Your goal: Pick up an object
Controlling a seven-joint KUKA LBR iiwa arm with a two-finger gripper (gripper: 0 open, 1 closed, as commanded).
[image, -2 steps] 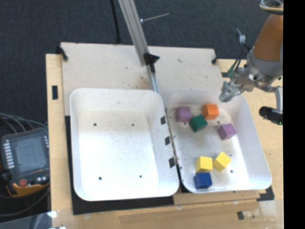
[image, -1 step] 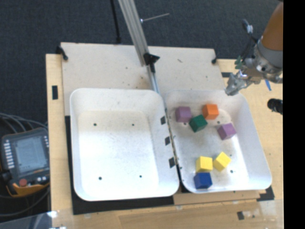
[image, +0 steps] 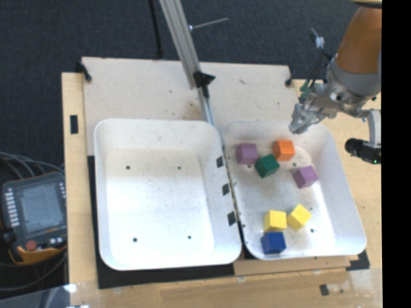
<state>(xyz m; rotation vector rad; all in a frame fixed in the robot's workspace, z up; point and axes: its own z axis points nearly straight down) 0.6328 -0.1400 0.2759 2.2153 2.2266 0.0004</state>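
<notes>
Cubes, seven of them, small and bright, lying loose in right bin (image: pixel 343 191). Orange cube (image: pixel 283 149) nearest to the jaws, just below them. Green cube (image: pixel 267 166) close at its lower left corner, touching or almost. First purple cube (image: pixel 246 153) further left, near the wall between the bins. Second purple cube (image: pixel 305 176) lower right, standing apart. Toward the near rim, two yellow cubes (image: pixel 275 220) (image: pixel 298 216) side by side, and blue cube (image: pixel 273 242) just under them, close against the rim.

Probably light and stiff, maybe foam or painted wood; cannot say which. Not fragile by the look. Flat faces, so best taken on two opposite sides, at middle height. Perhaps sliding on the smooth bin floor if pushed from one side only.

Jaws at the end of the arm (image: pixel 359 43), hanging over the far right corner of right bin, nothing seen between them. Open or closed: cannot tell from this slanted view.

Easiest choice, as a judgement: second purple cube, with free room on all sides. Orange cube near too, but crowded by its green neighbour. Yellow pair and blue cube harder, packed together near the rim.

Surface (image: pixel 77 172) of pale wood, carrying both bins side by side. Left bin (image: pixel 103 140) white, with small dark specks. Metal post (image: pixel 183 37) rising at a slant behind the bins. Around, dark floor, and at the left a control pendant (image: pixel 35 210) with cables.
</notes>
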